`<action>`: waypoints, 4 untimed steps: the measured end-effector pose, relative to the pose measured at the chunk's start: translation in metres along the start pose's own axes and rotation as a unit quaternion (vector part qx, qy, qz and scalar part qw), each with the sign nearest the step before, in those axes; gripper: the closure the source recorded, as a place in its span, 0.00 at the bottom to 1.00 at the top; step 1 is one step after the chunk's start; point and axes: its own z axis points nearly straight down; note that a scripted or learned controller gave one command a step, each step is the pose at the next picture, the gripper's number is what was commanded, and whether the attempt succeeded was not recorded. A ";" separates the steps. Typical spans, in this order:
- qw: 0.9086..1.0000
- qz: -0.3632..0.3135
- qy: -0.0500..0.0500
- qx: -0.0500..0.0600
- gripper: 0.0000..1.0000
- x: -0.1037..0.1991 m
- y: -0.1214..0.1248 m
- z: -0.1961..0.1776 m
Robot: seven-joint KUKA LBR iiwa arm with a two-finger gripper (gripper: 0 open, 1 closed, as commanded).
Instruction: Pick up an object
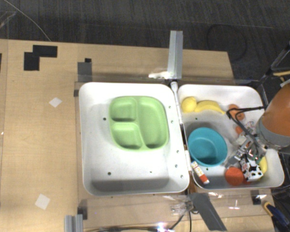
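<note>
seen from above at a slant: wooden counter (pixel 34 144) bearing two shallow white bins side by side. left bin (pixel 94 175) holding a green divided tray (pixel 137 122) at its centre. right bin (pixel 275 175) crowded: blue bowl (pixel 208 146) at 9 o'clock, yellow banana (pixel 208 106) at 11, orange-red ball (pixel 235 176) at 5, small red-and-white item (pixel 199 173) at 7. grey arm with orange band (pixel 282 112) reaching in from 3 o'clock, gripper (pixel 249 156) low among clutter just above the ball; jaws' state cannot be told.
</note>
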 end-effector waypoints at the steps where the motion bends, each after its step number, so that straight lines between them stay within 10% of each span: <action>1: 0.999 -0.048 0.001 0.003 0.00 -0.027 0.067 0.002; 4: 0.999 0.048 -0.001 0.003 0.00 0.009 0.064 0.000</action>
